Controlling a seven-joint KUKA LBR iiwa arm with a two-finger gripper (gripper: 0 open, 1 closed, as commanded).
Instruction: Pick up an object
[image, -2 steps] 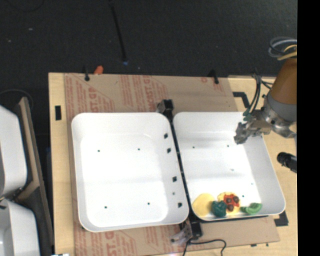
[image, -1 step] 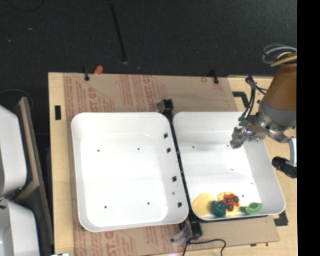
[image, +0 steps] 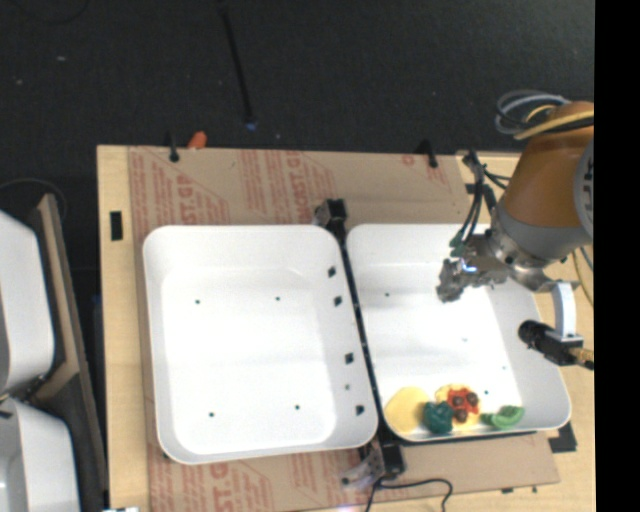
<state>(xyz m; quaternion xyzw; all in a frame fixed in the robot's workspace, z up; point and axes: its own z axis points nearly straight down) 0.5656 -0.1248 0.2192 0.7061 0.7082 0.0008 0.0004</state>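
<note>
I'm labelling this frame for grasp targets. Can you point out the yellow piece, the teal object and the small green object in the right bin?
yellow piece (image: 403, 406), camera view, its pale upper face.
teal object (image: 437, 417), camera view, its middle.
small green object (image: 507, 415), camera view, its top.

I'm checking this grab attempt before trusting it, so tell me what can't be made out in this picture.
- Claw, camera view: small and blurred, so open or shut is unclear.
- Small objects at the right bin's near edge: clustered and too small to identify.
- Arm: cut off by the view's right edge.
</note>
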